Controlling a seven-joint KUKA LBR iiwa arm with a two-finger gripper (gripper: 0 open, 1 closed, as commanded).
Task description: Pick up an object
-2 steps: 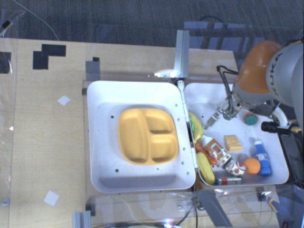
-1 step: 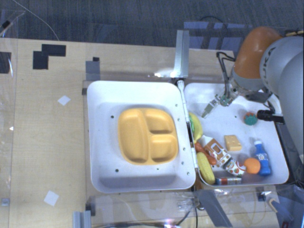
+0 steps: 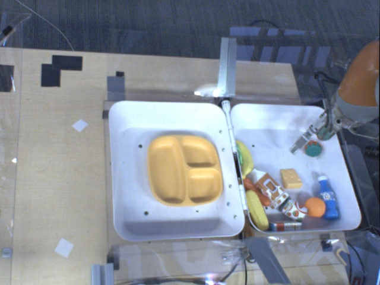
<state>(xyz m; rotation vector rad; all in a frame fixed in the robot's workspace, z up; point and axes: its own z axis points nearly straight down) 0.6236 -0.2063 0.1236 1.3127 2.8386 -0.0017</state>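
Tool (image 3: 304, 140): hanging low over the right bin (image 3: 279, 120), upper right part; its fingers are standing apart with nothing between them.
Nearest object: a small green round piece (image 3: 313, 149), lying just beside the fingertips on the bin floor, apart from the rest.
Other candidates: yellow block (image 3: 290, 178), blue bottle (image 3: 326, 198), orange ball (image 3: 315, 207), corn (image 3: 256, 206), banana (image 3: 244, 157), all crowding toward the near left corner.
Left bin (image 3: 127, 159): holding a yellow divided tray (image 3: 184, 170).
Risk 1: fingers appearing offset from the green piece; closing here is likely nudging it aside.
Risk 2: the piece looks low and round, probably slipping out.
Risk 3: the bin wall is sitting near, possibly blocking a finger.
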